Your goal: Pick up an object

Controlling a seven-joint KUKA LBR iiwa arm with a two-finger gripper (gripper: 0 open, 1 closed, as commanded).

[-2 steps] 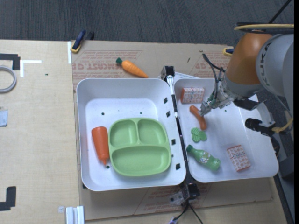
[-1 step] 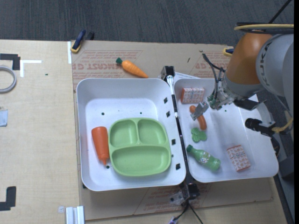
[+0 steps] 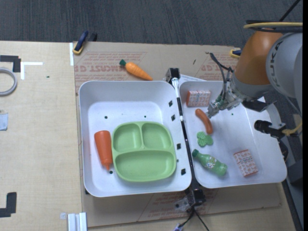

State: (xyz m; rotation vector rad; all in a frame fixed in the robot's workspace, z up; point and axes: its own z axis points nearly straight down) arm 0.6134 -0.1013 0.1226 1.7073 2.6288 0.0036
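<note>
We see the gripper (image 3: 212, 110) just above the sausage (image 3: 204, 121), near its upper end. Whether its pincer is open, we cannot tell. A green bottle (image 3: 210, 162) lies below the sausage.

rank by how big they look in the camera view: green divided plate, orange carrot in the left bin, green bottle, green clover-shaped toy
1. Green divided plastic plate, clearly the largest.
2. Orange toy carrot lying in the left bin beside the plate.
3. Green toy bottle in the right bin, a bit shorter than the carrot.
4. Small green clover-shaped toy, the smallest.
</note>
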